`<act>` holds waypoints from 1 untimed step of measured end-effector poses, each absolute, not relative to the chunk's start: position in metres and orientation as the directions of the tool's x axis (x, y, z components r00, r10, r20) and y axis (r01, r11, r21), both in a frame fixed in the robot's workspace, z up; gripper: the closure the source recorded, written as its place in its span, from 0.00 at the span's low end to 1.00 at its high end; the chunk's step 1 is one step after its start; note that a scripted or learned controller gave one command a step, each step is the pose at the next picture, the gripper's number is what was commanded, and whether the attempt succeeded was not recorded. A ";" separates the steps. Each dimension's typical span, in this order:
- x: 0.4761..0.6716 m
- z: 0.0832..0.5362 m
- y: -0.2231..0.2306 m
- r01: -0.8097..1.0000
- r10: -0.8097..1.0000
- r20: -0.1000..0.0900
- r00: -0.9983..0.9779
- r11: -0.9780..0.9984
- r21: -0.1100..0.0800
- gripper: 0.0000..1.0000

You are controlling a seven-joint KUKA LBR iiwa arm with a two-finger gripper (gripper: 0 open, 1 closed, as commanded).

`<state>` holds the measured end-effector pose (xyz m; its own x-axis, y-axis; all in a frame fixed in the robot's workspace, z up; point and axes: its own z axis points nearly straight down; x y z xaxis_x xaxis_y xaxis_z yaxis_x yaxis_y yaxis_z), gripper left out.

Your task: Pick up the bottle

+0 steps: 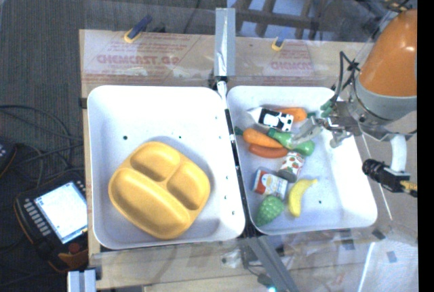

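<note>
1. Green knobbly toy fruit (269,209) and a banana (299,195) lie nearest, at the near wall of the right bin (352,206). Both are loose and lying flat, as if tipped in.
2. Just beyond them are a small red carton (270,183) and a strawberry-print box (291,164), touching or nearly so.
3. The bottle (291,141) is green and lies on its side mid-bin, resting against two carrots (261,138) on its left. A cow-patterned carton (277,119) sits just beyond it. With this crowding, a clean grasp likely has to come from the right end.
4. The gripper (320,127) hangs low at the bottle's right end, close to it or touching it. I cannot tell how far open it is, or whether it has hold of anything.
5. The left bin (122,114) carries a yellow divided tray (159,188), well apart from the work.
</note>
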<state>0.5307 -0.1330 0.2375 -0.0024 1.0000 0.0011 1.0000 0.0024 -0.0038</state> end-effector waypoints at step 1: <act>0.550 0.094 -0.143 0.981 0.981 0.001 0.194 -0.194 -0.001 0.00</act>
<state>0.5499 -0.1428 0.0939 0.1937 0.9811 0.0007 0.9811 -0.1937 -0.0011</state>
